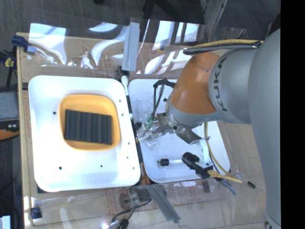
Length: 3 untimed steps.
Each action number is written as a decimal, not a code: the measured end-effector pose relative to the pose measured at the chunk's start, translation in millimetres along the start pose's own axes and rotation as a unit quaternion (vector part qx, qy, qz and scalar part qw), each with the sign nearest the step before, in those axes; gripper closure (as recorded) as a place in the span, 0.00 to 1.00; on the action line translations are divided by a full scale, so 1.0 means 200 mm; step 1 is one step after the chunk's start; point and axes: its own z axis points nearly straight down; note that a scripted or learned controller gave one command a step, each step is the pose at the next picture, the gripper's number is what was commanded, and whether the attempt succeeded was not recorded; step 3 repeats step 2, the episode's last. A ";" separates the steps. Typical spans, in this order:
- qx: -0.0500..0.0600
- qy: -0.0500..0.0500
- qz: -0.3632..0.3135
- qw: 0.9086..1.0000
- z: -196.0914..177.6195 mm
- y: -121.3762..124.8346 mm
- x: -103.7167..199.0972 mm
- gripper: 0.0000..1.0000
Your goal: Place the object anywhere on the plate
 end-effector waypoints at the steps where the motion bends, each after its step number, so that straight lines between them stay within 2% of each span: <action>1: 0.000 0.000 0.001 1.000 0.00 0.00 0.00 0.00; 2: -0.002 -0.002 -0.263 0.965 0.00 0.35 -0.06 0.00; 3: -0.002 -0.002 -0.263 0.965 0.00 0.35 -0.06 0.00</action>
